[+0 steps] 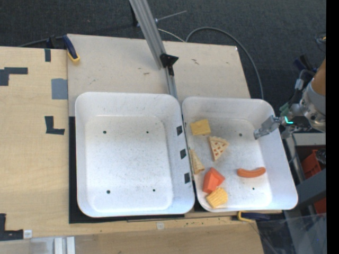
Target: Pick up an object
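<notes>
Your candidate objects all lie in the right bin (275,157). The orange sausage (251,172) lies flat on the floor toward the bin's right side, with bare white floor all round it, so it has the most room of any piece. The waffle wedge (217,147) sits near the middle, just below the yellow cheese block (200,127), which lies close to the bin's left wall near the top. Against that left wall you'll see a thin tan wedge (196,162), tight to the edge. Below it the red-orange wedge (213,180) and the small yellow piece (217,198) touch each other near the bin's bottom rim, leaving little clearance there.

The gripper (263,128) hangs over the upper right part of the right bin, near its right wall, well apart from every piece and above the sausage in the view. You cannot tell from this angle how its jaws stand; nothing shows between them.

The left bin (85,142) lies beside the right one, their rims touching along the middle. Both rest on the table (116,62), and a slanted metal pole (151,25) crosses above the bins' top edge
</notes>
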{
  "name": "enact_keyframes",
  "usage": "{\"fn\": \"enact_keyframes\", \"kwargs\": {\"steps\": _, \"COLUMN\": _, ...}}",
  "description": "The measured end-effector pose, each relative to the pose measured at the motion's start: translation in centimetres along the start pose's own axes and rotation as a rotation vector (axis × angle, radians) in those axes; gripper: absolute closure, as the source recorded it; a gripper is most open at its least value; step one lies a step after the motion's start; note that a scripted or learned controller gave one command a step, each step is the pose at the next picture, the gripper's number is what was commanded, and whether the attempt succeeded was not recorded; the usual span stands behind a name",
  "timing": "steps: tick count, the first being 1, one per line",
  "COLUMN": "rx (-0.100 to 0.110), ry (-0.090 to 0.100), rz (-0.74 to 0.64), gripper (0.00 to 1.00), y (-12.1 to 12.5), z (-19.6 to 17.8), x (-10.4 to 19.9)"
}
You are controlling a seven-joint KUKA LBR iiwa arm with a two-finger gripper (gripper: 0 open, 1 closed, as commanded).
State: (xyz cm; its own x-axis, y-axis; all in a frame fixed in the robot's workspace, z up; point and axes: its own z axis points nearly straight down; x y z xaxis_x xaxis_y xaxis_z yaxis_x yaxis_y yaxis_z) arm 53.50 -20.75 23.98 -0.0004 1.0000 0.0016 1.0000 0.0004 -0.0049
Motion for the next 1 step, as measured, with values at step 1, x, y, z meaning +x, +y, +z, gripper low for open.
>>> {"fn": "enact_keyframes", "kwargs": {"steps": 1, "rx": -0.004, "ry": -0.001, "rz": -0.002, "gripper": 0.00, "y": 0.09, "z": -0.20, "x": 0.01}}
